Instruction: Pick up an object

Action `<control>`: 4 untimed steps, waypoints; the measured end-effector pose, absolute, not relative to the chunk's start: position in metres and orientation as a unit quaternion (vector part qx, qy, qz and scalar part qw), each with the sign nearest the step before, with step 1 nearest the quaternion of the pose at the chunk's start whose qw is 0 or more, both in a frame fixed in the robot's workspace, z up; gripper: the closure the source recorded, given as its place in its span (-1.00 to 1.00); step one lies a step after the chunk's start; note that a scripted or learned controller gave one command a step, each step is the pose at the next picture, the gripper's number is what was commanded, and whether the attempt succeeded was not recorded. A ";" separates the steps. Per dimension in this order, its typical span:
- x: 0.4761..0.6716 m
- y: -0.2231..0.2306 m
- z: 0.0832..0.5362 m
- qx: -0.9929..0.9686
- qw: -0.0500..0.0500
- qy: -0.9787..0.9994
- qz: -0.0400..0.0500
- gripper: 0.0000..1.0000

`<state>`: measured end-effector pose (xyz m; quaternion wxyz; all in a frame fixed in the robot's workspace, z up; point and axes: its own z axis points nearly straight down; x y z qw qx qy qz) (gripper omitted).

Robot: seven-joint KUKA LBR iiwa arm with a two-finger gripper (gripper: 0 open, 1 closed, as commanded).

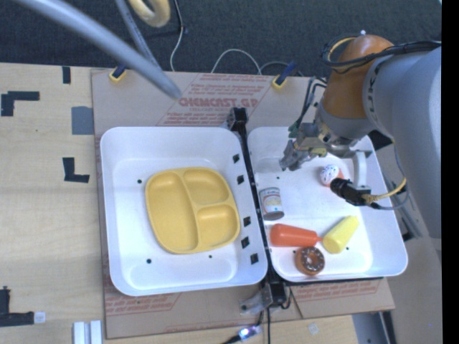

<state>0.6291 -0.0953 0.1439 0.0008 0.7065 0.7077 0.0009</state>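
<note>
Small can label blurred; tool tips indistinct.

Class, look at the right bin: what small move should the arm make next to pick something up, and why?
Probably lower the gripper toward the small can, the item lying closest in front of it. The gripper hangs over bare bin floor, holding nothing.

A robot lab test bench, not a home or kitchen.

Two shallow white bins sit side by side on a printed cardboard sheet clamped over a wooden bench top marked with black tape shapes. A grey industrial arm with an orange band reaches in, loose cables trail behind, and the bins hold toy food and a yellow divided plate.
</note>
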 end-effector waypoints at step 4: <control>0.628 0.007 0.224 0.705 -0.001 0.710 0.001 1.00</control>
